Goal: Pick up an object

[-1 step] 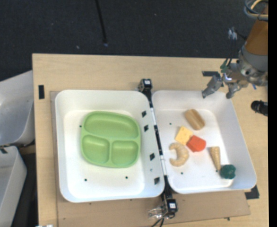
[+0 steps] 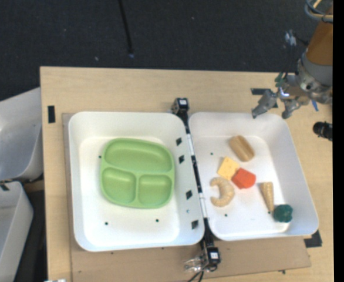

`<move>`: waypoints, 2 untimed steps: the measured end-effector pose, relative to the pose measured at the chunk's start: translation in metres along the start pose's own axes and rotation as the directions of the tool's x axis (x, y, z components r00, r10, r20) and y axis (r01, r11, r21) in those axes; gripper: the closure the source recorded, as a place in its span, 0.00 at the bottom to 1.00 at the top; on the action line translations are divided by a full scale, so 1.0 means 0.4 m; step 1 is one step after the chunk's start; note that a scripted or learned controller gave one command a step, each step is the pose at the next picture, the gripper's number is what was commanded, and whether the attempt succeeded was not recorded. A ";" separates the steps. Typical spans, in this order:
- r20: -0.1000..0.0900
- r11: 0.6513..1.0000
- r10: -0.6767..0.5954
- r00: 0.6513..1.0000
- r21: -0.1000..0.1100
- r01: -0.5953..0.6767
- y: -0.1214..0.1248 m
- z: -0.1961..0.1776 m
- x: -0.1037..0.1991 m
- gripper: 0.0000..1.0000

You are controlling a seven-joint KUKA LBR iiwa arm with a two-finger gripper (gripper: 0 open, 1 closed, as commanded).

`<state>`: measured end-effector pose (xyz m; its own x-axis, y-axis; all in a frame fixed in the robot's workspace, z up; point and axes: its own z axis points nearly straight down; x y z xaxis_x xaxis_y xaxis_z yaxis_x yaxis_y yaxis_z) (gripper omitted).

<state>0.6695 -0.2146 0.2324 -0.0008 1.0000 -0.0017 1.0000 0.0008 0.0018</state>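
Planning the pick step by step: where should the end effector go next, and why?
Probably down and toward the left into the right bin, over the brown bread roll. The end effector sits at that bin's far rim, above none of the food, and the roll is the nearest piece; the yellow block and red block touch each other, a harder pick.

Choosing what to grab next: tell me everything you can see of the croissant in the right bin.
The croissant is a small tan, crescent-shaped piece with a paler underside, looking like toy plastic. It lies flat on the floor of the right bin, toward its left side, the curve opening left. The yellow block sits just above it and the red piece to its upper right, both very close. Nothing rests on it, and the claw is far off.
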 end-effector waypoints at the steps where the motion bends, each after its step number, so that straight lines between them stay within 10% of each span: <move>1: 0.000 1.000 0.002 1.000 0.005 -0.002 -0.006 0.152 -0.018 0.00; 2: 0.000 1.000 -0.002 1.000 0.003 0.002 -0.021 0.283 0.001 0.00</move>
<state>0.6612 -0.2144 0.1193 -0.0026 1.0000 -0.0017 1.0000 0.0026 -0.0017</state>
